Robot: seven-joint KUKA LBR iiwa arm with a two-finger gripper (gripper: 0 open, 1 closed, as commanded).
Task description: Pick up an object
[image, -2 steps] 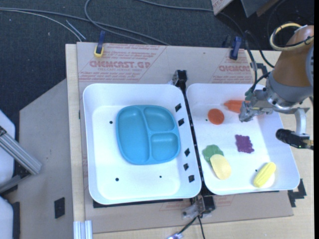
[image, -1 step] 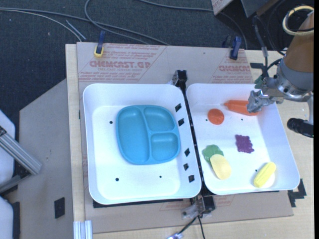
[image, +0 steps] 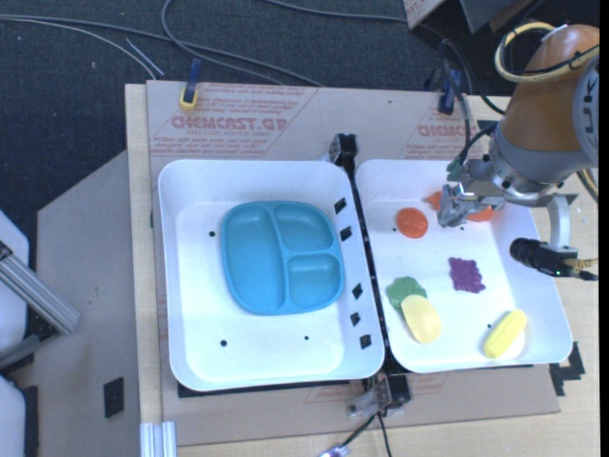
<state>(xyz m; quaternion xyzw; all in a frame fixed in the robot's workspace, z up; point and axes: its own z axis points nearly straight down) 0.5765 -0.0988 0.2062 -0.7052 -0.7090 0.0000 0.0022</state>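
- The arm (image: 547, 112) comes in from the right, and its far end is cut off by the picture's edge.
- The gripper (image: 455, 208) hangs low over the back of the right bin (image: 547, 355). It is small and dark, so I cannot tell how it is set or if it has anything.
- An orange thing (image: 482, 213) lies just behind the gripper. Most of it is hidden, so I cannot tell what it is.
- A round orange piece (image: 412, 222) lies just left of the gripper, near it.
- A purple bunch (image: 466, 274) lies in the middle of the right bin.
- A green piece (image: 403, 289) touches a short yellow piece (image: 422, 318) at the bin's front left. The yellow piece's long side runs from back left to front right.
- A yellow corn cob (image: 504, 334) lies at the front right. It points from front left to back right.
- The left bin (image: 190, 350) holds a blue tray (image: 283, 256) with three parts.
- Both bins sit side by side on the table (image: 238, 112).
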